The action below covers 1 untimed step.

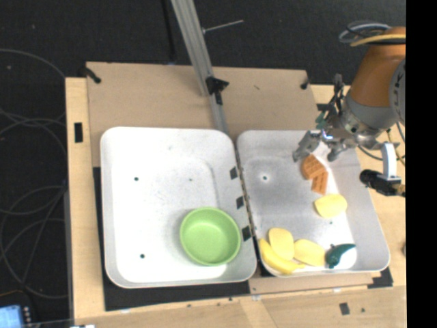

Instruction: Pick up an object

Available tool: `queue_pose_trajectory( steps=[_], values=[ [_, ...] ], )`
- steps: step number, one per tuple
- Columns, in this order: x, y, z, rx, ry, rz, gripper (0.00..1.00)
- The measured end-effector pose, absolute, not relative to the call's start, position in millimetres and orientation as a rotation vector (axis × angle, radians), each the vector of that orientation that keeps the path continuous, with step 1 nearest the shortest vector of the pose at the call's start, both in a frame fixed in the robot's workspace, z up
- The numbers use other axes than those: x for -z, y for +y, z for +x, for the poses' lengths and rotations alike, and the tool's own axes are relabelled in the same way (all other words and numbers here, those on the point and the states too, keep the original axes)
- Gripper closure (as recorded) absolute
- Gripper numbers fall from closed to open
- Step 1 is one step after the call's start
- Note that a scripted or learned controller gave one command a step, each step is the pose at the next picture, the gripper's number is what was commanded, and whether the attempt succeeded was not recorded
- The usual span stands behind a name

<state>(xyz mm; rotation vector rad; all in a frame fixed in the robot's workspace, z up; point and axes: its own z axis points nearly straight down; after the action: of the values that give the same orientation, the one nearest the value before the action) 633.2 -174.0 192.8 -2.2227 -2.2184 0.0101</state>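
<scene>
Resting on a tan bench (273,91), two white bins (136,156), tool (317,149) spread wide, dark floor (41,26)

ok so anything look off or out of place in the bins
Nothing looks spilled or damaged. The green bowl sits upright in the left bin. In the right bin, yellow pieces are piled into the near corner beside a small teal item, and the gripper hovers just above an orange piece.

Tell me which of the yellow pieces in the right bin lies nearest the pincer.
The lone yellow piece just below the orange item. It lies apart, higher in the right bin; the other yellow pieces cluster at the bin's near edge, farther from the pincer.
</scene>
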Motion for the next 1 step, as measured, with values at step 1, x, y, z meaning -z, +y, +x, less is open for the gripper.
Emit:
queue_pose_trajectory(
  steps=[1],
  values=[
    [-135.0,-166.9,631.5,-0.009,-2.219,-2.222,0.00]
  ],
)
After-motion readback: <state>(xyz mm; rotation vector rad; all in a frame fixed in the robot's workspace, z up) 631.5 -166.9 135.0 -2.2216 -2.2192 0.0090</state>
